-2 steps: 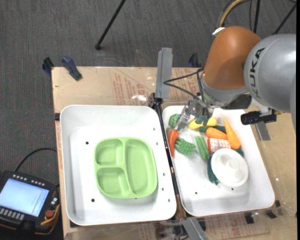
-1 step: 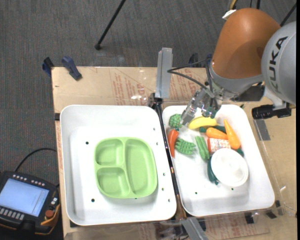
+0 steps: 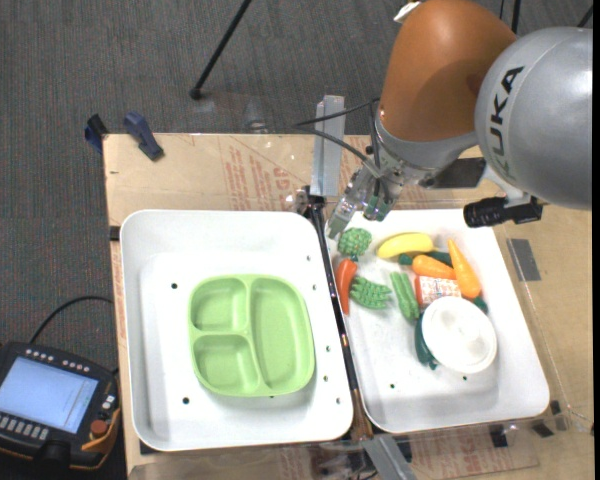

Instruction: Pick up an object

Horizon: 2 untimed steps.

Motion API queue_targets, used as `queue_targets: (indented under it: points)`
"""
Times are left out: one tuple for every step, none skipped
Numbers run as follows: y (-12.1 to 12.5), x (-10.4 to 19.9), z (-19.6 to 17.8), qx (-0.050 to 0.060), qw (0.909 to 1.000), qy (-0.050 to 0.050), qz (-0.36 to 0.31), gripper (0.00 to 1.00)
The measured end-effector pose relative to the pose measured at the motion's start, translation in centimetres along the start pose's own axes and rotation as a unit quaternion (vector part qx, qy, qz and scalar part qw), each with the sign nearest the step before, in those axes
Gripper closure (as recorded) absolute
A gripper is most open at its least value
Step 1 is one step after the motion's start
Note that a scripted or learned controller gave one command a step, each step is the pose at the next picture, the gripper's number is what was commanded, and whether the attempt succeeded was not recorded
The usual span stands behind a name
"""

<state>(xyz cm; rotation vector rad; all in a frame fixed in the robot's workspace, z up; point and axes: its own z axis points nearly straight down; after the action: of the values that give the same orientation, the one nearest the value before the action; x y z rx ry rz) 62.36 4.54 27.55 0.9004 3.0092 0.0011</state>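
Camera view from above shows the grey and orange arm's two-finger metal gripper (image 3: 365, 208) hanging over the far left corner of the smooth right white plastic bin (image 3: 520, 388), its slim fingers slightly parted with nothing visible between them. Just below the fingertips sits a knobbly green toy broccoli (image 3: 355, 241), apart from them. Beside it lie a glossy curved yellow banana (image 3: 405, 244), a tapered orange carrot (image 3: 465, 270), a ridged green leafy vegetable (image 3: 371, 293), a slim red-orange chilli-shaped piece (image 3: 345, 280) and a round white lidded bowl with a teal rim (image 3: 458, 335). The left white plastic bin (image 3: 150, 268) holds a matte light-green divided plate with three rounded compartments (image 3: 251, 334).
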Motion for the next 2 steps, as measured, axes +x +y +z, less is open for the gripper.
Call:
queue_targets:
  points:
    - [0.1,0.0,-1.0,0.000,1.0000,-0.001,-0.003,1.00]
    - [-3.6,-3.3,-2.8,0.000,0.9928,-0.001,-0.120,1.00]
